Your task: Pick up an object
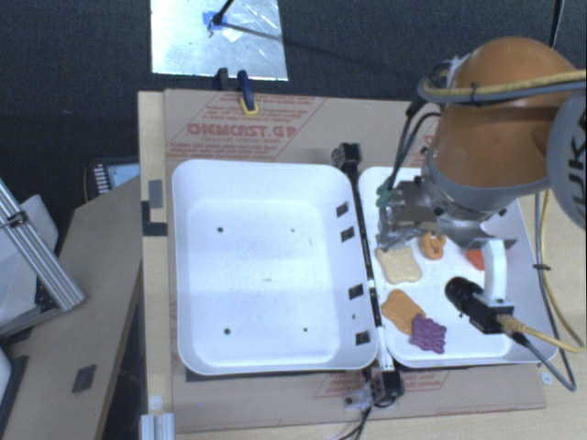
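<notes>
My gripper point(393, 235) hangs low over the left part of the right bin point(459, 357). Its tip is just above the far edge of a flat beige toy slice point(400, 266). A small orange toy point(432, 245) lies right of the gripper, partly under the wrist. Nearer the front lie an orange-tan piece point(400, 308) and a purple bunch of grapes point(428, 334). A small red piece point(474, 258) peeks out beneath the arm. The arm's bulk hides the far part of this bin.
The left bin point(188, 246) is bare white inside. A black ridge with clips point(358, 246) divides the two bins. Both rest on brown cardboard point(248, 126), with a shiny metal sheet point(218, 26) behind it.
</notes>
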{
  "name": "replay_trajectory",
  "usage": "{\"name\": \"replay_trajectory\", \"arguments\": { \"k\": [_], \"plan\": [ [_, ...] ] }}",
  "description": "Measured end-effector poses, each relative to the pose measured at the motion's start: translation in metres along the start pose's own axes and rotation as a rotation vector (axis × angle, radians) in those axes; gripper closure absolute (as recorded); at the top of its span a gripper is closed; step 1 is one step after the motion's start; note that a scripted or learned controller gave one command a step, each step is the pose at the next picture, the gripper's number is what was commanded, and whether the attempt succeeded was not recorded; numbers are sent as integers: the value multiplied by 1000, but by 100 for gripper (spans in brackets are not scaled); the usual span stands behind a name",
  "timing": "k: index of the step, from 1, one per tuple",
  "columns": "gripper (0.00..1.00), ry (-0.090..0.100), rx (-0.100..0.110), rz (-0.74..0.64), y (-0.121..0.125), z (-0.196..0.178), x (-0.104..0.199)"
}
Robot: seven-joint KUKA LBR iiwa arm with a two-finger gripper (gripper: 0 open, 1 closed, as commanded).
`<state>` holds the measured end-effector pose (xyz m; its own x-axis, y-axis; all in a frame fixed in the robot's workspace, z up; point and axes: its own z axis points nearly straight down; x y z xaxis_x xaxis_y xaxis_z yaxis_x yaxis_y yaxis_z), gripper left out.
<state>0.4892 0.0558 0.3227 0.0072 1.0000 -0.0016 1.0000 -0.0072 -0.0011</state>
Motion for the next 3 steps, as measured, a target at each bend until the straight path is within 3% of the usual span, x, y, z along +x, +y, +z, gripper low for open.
{"name": "replay_trajectory", "arguments": {
  "k": [1, 2, 3],
  "plan": [
    [100, 7, -16, -17, -3, -111, 60],
    [100, 7, -15, -15, -3, -215, 90],
    [100, 4, -4, -15, -4, -213, 129]
  ]
}}
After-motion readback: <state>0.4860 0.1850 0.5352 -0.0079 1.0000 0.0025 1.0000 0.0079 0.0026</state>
